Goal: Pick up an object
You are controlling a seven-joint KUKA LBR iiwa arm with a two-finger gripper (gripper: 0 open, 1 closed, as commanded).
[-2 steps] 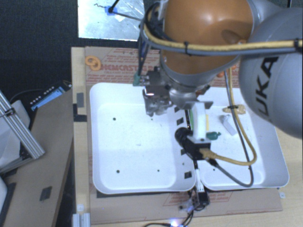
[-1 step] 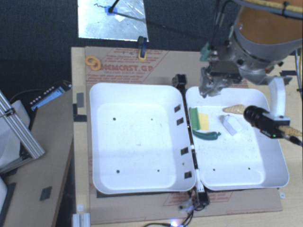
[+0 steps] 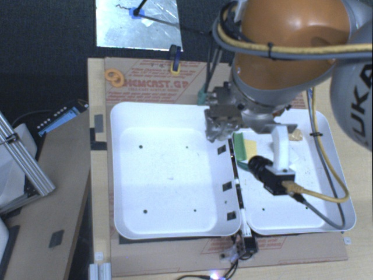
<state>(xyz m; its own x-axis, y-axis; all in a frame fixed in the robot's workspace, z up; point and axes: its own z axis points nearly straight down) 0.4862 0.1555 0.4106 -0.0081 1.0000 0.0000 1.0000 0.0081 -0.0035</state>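
Object (image 3: 246, 147): we see a yellow-green item in the right bin (image 3: 326, 214), beside the divider.
Hand (image 3: 220, 127): low over the divider, probably placed for reaching it; we cannot tell its finger state.

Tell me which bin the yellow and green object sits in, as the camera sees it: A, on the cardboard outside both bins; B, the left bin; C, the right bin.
C: the yellow and green object lies in the right bin, close to the divide between the two bins and just below the gripper, while the left bin lies on the other side of that divide.
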